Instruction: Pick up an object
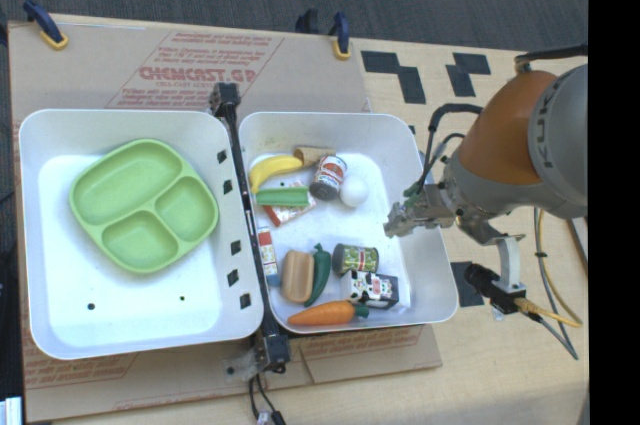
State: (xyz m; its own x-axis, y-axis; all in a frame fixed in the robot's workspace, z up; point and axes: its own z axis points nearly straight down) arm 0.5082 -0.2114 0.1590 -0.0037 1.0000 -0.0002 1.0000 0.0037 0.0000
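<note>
Toy food crowds the right bin [428, 175], so the gripper [400, 221], its spread impossible to tell, could snag two pieces.

Divided plate [145, 204] in left bin [40, 243], toy food [300, 233] — right bin [425, 298]

The scene is viewed by one fixed camera set above the worktop [330, 78], looking down at a slant. Both white bins are taken in whole: the left bin [40, 243] and, beside it, the right bin [425, 258]. Beyond the right bin, the arm [520, 138] is seen entering.
</note>
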